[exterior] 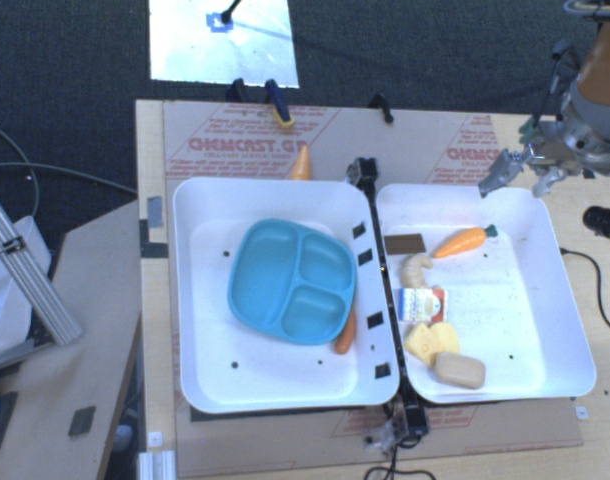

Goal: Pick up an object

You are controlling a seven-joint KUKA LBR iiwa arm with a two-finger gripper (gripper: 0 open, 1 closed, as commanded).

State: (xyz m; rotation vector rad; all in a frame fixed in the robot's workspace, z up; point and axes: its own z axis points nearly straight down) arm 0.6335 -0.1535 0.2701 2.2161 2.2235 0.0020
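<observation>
**Carrot in the right bin, jaws apart above its far rim**

The toy carrot [459, 241] lies at about 11 o'clock in the right bin [545, 298] — untouched. The gripper [520, 171] hangs at 1 o'clock from it, jaws spread and holding nothing. A blue plate [291, 280] sits in the left bin [200, 268].

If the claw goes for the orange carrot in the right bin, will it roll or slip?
The carrot looks round and tapered, so it would probably roll or pivot when nudged. Its smooth, toy-like surface may slip toward the thin tip. It lies apart from the other items, so sideways room seems adequate.
</observation>
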